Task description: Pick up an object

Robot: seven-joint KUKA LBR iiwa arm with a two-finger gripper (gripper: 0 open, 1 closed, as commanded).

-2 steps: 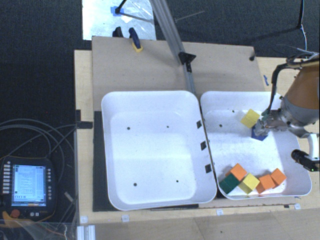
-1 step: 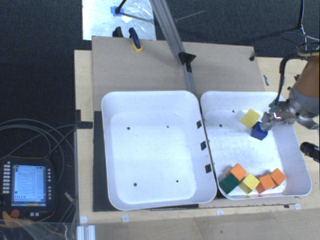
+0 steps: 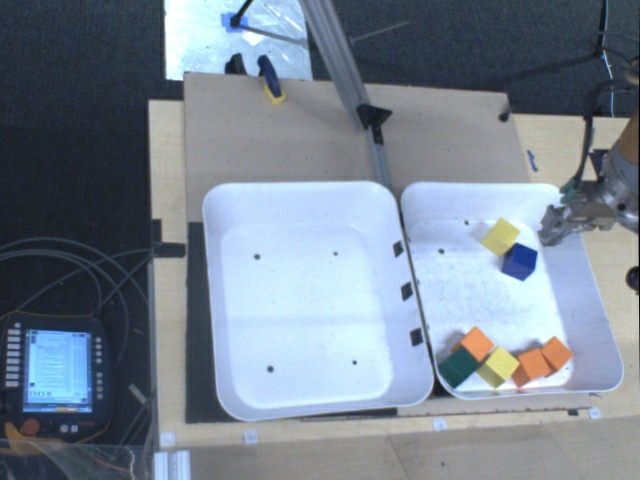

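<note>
The gripper (image 3: 556, 224) hangs over the right bin's (image 3: 590, 298) far right rim, the arm coming in from the right edge. Whether it is open or closed cannot be told, and nothing shows in its grasp. Just to its left a yellow cube (image 3: 500, 236) and a blue cube (image 3: 519, 261) lie touching on the bin floor. Along the near wall sits a cluster: a green cube (image 3: 459, 367), an orange cube (image 3: 477, 344), a second yellow cube (image 3: 497, 367), and two more orange cubes (image 3: 543, 359). The left bin (image 3: 215, 268) adjoins it on the desk (image 3: 300, 128). A teach pendant (image 3: 55, 373) lies at lower left.
</note>
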